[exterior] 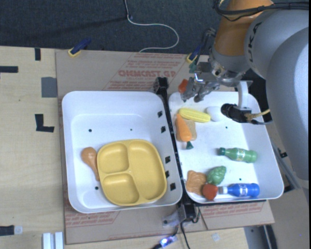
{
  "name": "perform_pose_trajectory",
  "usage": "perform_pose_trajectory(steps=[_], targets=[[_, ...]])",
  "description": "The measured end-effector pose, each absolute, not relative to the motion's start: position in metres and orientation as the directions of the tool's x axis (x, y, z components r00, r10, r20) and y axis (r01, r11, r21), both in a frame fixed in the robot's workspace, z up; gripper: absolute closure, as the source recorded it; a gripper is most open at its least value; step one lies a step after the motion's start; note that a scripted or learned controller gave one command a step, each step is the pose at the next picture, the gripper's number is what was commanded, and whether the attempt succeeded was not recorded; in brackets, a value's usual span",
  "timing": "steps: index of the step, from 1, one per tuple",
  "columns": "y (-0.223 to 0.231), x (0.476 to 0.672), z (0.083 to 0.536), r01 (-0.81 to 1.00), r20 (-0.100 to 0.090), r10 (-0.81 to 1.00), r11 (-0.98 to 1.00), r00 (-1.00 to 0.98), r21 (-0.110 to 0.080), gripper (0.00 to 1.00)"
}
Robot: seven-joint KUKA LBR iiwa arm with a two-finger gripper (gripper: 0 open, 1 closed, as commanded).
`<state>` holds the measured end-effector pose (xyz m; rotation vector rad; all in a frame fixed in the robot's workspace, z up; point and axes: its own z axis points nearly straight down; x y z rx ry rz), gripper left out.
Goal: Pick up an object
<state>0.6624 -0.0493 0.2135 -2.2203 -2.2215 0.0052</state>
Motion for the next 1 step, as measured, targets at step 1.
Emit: perform_pose_trajectory(steps=[1], targets=[[-0.0456,0.672,0.2288,1.0,0.0,1.0,0.002,-0.002,0.0,1.0]])
